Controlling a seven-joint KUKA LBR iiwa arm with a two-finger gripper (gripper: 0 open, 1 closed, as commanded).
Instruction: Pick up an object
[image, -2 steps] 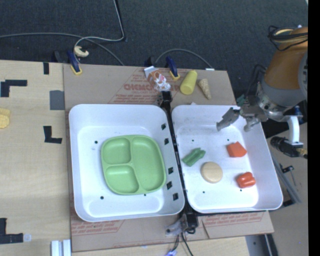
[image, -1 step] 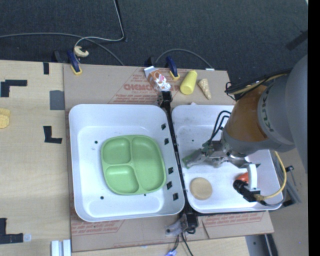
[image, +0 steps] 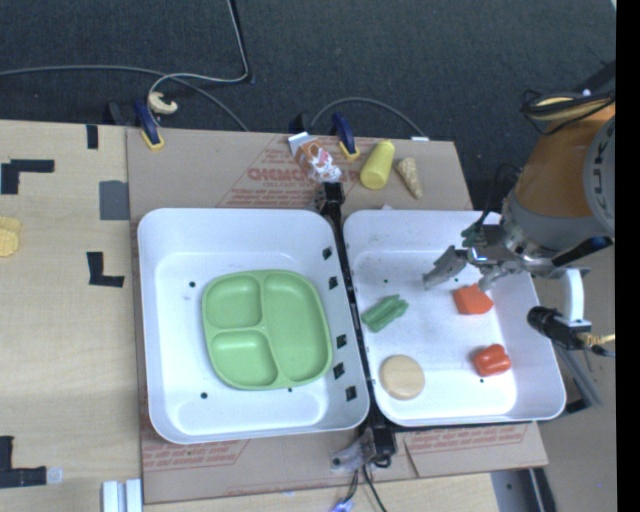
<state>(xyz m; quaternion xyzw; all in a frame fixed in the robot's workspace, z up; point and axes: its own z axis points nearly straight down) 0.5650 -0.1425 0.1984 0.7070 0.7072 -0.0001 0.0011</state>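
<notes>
Over right bin (image: 520, 400) | pincer (image: 462, 268) spread, grasping nothing | beside orange block (image: 472, 300)

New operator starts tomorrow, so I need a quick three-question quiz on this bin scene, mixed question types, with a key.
1. True or false: the green divided plate lies in the right bin.
2. Which item lies nearest the hand? A) tan round piece B) orange block C) green piece
3. Fill in: the yellow bottle lies on the ______ behind the bins.

Key: 1 false, it lies in the left bin; 2 B; 3 cardboard.
</notes>
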